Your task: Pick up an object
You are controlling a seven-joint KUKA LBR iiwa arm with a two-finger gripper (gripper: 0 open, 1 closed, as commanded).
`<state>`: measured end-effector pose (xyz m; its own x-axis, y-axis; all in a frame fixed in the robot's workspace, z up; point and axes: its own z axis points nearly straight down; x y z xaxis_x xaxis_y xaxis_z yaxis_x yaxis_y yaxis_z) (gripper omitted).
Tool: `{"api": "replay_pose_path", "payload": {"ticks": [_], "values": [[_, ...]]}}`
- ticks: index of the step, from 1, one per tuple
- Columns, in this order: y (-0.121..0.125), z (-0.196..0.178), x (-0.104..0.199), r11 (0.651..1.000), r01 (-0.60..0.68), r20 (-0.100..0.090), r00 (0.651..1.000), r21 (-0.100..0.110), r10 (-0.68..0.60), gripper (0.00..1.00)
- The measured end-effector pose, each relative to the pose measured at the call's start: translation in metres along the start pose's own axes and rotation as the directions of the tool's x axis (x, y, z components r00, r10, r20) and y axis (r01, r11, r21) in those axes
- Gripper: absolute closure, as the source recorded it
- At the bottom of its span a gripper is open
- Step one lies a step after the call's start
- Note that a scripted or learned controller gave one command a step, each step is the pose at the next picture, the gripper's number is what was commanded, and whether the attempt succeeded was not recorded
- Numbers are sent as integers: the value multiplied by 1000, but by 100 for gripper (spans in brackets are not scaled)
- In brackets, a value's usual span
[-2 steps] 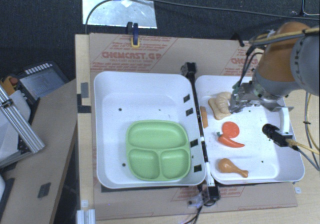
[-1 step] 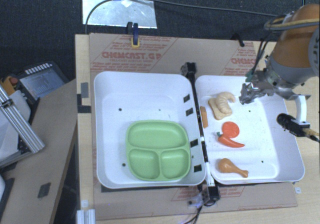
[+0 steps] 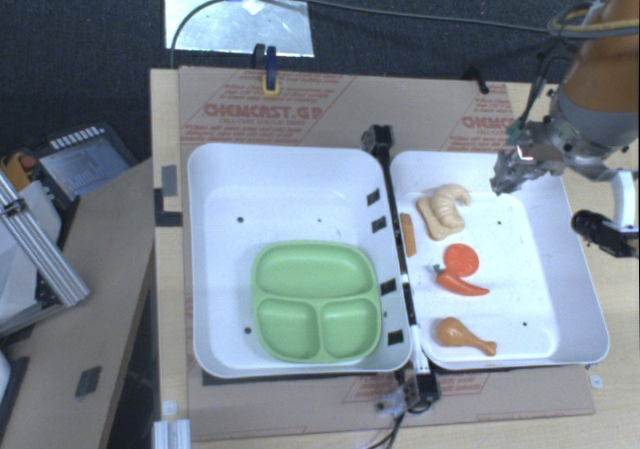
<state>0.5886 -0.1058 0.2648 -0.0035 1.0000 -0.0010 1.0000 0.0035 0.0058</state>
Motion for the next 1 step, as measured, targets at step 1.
{"api": "replay_pose_path", "payload": {"ticks": [1], "values": [[13,-3,49,1000,5,-2,1000,2,-5,100]]}}
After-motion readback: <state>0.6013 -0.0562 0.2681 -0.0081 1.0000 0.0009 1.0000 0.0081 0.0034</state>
